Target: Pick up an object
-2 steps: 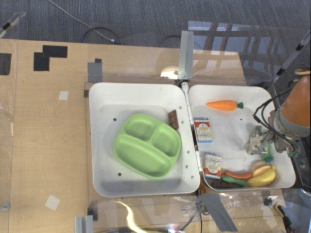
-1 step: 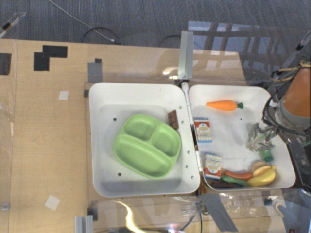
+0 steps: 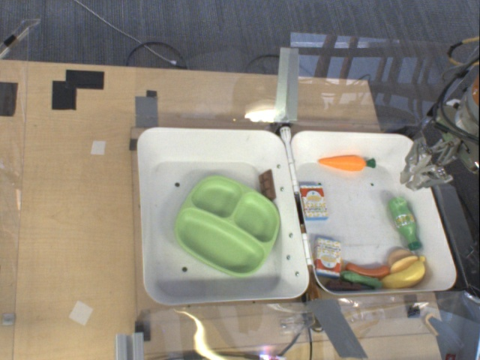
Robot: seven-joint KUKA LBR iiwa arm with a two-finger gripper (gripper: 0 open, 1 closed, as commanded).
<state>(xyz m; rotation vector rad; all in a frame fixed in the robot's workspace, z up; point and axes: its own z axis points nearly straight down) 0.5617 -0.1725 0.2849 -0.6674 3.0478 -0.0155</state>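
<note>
The gripper [image 3: 424, 172] hangs over the right bin's [image 3: 360, 190] far right rim, nothing visible between its fingers; whether they are spread or closed cannot be told. Just below and left of it lies the green bottle [image 3: 403, 220], likeliest target. The toy carrot [image 3: 346, 163] lies farther left, the banana [image 3: 406, 273] well below.

Arm [image 3: 466, 111] cut by right edge; tool [image 3: 424, 168] finger state unclear.
</note>
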